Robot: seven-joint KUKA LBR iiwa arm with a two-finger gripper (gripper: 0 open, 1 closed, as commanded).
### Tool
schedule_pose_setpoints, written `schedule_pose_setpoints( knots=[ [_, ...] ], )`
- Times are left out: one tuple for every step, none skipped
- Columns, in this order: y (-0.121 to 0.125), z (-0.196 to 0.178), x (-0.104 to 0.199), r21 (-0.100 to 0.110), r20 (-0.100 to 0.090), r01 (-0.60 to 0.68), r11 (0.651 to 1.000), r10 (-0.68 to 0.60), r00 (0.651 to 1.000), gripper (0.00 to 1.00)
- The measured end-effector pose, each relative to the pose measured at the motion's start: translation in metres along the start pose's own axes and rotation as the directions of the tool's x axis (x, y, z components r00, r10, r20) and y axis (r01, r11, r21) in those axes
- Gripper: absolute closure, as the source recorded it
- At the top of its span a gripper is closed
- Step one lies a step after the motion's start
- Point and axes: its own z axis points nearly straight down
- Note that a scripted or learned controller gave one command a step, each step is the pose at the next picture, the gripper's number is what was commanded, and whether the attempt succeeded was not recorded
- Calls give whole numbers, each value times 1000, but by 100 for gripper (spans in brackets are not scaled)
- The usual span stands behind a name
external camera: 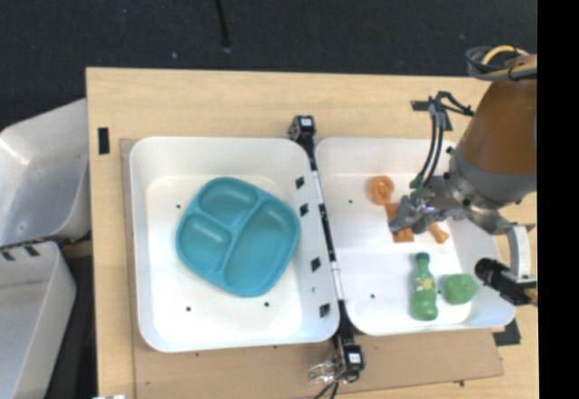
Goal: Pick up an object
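In the right bin several small things lie close together. An orange piece, curled like a ring, lies in the upper left part of this bin. Just below and to the right of it are more orange pieces, partly covered by the gripper — they are too small to name with certainty, maybe toy carrots or something similar. Lower in the same bin a green bottle with a yellowish label lies on the floor with its cap pointing up in the view, and a small green lump is just beside it on the right, near the bin's lower right corner.

The gripper is low over the orange pieces in the middle of the right bin. Whether it holds anything I cannot tell, because the dark metal parts and the orange pieces blend together. Above it stands the grey wrist with the orange band, which comes in from the right, and thin cables run along it.

The left bin holds a blue divided plate with three compartments — it lies flat near the middle. Both bins rest side by side on a light wooden bench.
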Motion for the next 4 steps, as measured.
schedule_pose_setpoints(
  knots=[
    [-1, -64, -2, 1, 0, 0, 1000, 0, 1000, 100],
    [1, -44, 45, 8, -2, 2, 1000, -2, 1000, 100],
    [4, -29, 88, 9, -2, 2, 1000, -2, 1000, 100],
    [3, -12, 140, 10, -2, 2, 1000, -2, 1000, 100]
  ],
)
